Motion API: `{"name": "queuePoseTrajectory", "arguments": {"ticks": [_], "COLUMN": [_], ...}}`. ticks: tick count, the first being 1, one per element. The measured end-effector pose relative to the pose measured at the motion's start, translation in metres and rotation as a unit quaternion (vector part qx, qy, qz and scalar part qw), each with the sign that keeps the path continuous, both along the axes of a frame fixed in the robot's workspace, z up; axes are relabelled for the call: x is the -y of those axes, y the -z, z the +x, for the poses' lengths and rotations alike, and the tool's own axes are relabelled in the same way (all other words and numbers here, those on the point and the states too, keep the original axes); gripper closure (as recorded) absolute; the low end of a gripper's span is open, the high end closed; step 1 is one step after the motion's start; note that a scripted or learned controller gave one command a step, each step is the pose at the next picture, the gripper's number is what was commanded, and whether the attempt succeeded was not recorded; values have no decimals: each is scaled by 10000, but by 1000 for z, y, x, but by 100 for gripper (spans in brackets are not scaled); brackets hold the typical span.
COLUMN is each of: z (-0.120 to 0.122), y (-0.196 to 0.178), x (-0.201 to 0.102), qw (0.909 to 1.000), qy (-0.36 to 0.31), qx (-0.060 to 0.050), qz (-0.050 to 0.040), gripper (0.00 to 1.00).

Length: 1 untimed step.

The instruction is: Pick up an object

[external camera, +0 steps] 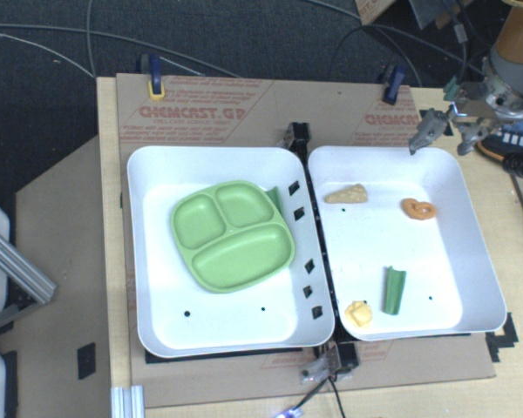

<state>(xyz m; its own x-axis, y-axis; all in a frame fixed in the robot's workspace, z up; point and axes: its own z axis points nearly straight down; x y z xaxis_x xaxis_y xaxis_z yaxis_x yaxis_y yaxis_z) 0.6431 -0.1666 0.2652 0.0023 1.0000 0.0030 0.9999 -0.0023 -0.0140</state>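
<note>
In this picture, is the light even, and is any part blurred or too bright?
Camera view: light is fairly even and soft; the white bins look bright but keep detail; the green tray casts only a faint shadow; the gripper at the upper right is slightly blurred; the dark floor shows little detail.

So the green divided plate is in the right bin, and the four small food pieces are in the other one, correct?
Not quite: the green divided plate lies in the left bin, as the camera view shows. The four small food pieces are in the other one, the right bin.

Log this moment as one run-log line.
gripper: above right bin's far rim, holding nothing | right white bin: tan piece, orange piece, green stick, yellow piece | left white bin: green divided plate
</note>
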Motion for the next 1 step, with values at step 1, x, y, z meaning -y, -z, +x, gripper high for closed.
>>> {"name": "queuePoseTrajectory", "arguments": {"ticks": [1], "z": [2], "y": [-8], "x": [0], "qw": [10000], "qy": [-14], "qx": [66], "qz": [-13], "gripper": [0]}}
